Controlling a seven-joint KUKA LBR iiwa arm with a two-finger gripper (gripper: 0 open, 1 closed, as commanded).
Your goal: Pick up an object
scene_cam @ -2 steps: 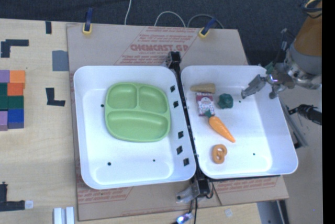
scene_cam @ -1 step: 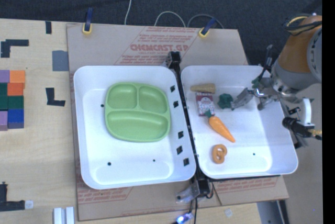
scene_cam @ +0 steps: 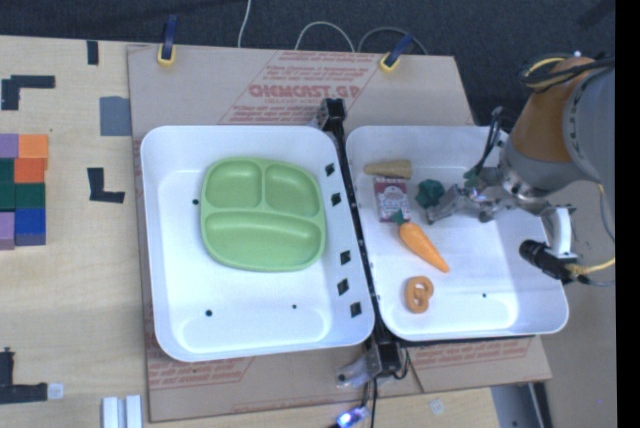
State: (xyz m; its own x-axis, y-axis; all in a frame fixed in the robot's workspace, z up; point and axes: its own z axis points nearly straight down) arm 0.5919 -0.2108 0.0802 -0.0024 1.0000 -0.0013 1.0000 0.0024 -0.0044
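We cannot tell the gripper's (scene_cam: 440, 209) state beside the green toy (scene_cam: 431, 191); we should centre over it, clear of the carrot (scene_cam: 423, 247).

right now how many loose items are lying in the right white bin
5, all in its left half: a tan bread stick at the back, a red-and-white packet below it, a dark green piece beside the gripper, an orange carrot, and a brown pretzel nearest the front. The arm may hide more.

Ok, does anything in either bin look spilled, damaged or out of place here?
Nothing stands out. The green divided plate lies flat in the left bin; the orange carrot, brown pretzel, red packet and tan bread stick lie loose in the right bin.
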